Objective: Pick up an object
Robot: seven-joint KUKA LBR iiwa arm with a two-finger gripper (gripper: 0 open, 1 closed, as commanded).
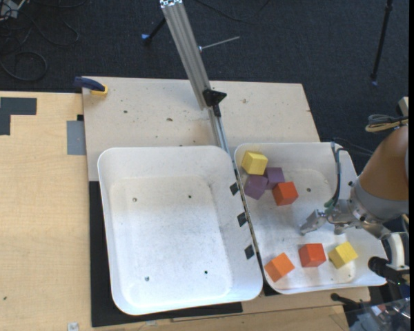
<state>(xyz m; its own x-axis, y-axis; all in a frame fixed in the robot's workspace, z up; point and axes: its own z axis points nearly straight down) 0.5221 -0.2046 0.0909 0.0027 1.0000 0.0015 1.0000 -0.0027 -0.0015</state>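
Robot gripper hovers inside the right bin, just above the red block, fingers spread, holding nothing. Picking appears not yet done.

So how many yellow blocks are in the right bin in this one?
2. One yellow block sits at the far left corner of the right bin, beside the purple blocks. The other yellow block lies near the front right, next to a red block. None looks hidden.
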